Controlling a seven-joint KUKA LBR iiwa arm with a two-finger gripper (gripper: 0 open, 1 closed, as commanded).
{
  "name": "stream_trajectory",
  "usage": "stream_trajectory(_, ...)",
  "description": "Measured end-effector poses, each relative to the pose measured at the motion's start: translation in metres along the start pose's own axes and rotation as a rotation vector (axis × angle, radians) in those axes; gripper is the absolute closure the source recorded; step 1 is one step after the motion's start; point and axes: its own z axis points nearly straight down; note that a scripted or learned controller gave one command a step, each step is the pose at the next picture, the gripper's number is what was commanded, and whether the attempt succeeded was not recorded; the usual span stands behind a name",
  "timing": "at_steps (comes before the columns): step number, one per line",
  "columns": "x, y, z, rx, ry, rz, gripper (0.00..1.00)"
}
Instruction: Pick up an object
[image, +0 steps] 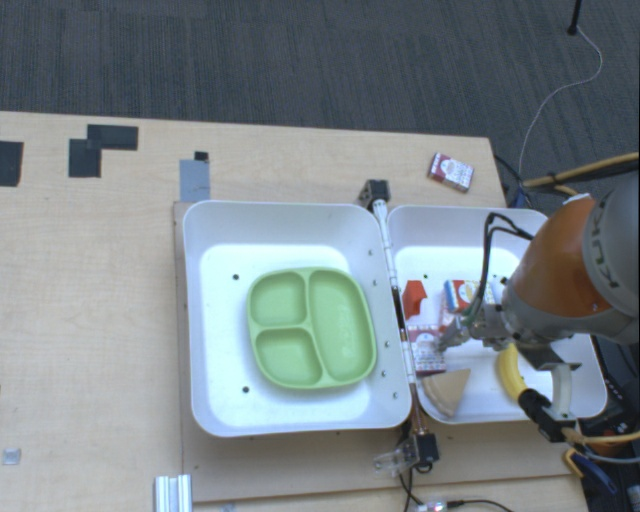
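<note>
1. Objects for picking lie in the right bin (560, 408): a red and white packet (414, 297) near the divider, another red and white packet (460, 295) just right of it, a small printed packet (428, 352) below them, a tan wedge-shaped piece (447, 388) at the bin's near edge, and a banana (511, 372) partly under the arm.
2. Gripper (462, 325) hangs low over the right bin, among the packets and just above the small printed packet; its fingers blur into the clutter, so I cannot tell how far apart they stand or whether anything sits between them.
3. Grey arm with its orange band (560, 265) reaches in from the right and covers much of the right bin.
4. Left bin (200, 330) holds a light green divided plate (311, 328) with three compartments, lying flat near its middle.
5. On the wooden bench (90, 320), beyond the bins, a small red and white box (451, 172) lies well apart from everything else.
</note>
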Motion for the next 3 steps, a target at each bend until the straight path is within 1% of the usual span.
stream_trajectory(1,0.002,-0.003,0.013,0.005,0.0,-0.001,0.0)
stream_trajectory(2,0.009,0.001,0.0,0.005,0.016,-0.009,1.0)
stream_trajectory(3,0.001,0.0,0.0,0.001,0.002,0.0,0.0)
